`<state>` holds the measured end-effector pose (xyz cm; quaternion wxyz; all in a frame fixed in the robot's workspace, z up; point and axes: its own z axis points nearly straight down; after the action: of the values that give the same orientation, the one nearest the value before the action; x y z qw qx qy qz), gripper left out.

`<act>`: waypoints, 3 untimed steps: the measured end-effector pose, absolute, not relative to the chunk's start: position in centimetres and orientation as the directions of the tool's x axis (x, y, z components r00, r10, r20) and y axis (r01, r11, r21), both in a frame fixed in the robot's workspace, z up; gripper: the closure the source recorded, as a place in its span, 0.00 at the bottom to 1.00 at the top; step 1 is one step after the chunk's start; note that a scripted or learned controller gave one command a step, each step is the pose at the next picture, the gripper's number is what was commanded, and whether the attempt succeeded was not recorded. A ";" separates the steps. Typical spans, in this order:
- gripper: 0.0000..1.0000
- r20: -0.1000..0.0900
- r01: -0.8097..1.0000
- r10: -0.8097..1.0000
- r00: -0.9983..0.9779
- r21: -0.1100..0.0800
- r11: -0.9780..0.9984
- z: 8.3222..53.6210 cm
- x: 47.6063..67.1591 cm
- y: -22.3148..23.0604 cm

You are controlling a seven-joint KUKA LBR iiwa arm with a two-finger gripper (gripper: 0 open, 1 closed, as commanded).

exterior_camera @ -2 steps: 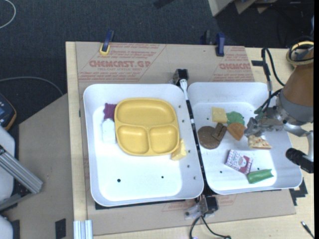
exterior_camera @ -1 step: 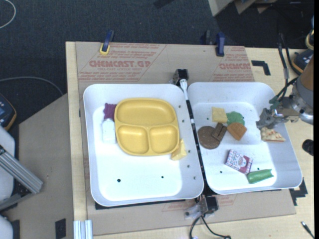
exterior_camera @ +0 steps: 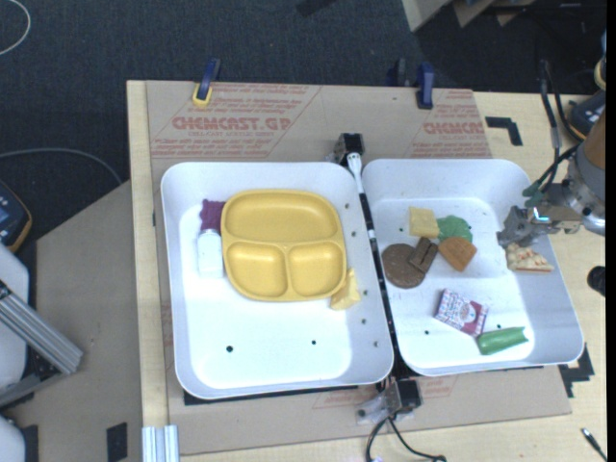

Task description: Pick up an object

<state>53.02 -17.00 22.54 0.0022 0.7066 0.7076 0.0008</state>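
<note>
- On my feed the left bin (exterior_camera: 183, 287) and the right bin (exterior_camera: 549, 306) look like smooth white plastic with a soft sheen.
- The yellow divided tray (exterior_camera: 284, 243) in the left bin reads as smooth moulded plastic, faintly glossy.
- The worktop (exterior_camera: 144, 162) looks like matt tan board, printed with red lettering along the upper edge.
- The pink packet (exterior_camera: 460, 313) at lower right has a printed, paper-like face.
- The claw (exterior_camera: 525, 222) at the right edge looks like dull grey metal.
- The floor (exterior_camera: 96, 27) across the upper left looks like dark, rough carpet.
</note>
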 end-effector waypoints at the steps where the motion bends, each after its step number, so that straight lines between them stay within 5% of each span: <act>1: 1.00 0.000 1.000 1.000 -0.007 0.005 0.007 23.5 54.3 -12.1; 3: 1.00 0.001 1.000 1.000 -0.005 -0.001 0.005 22.1 57.8 -1.4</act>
<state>57.77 -1.39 22.14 -0.0005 0.7054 0.7088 0.0000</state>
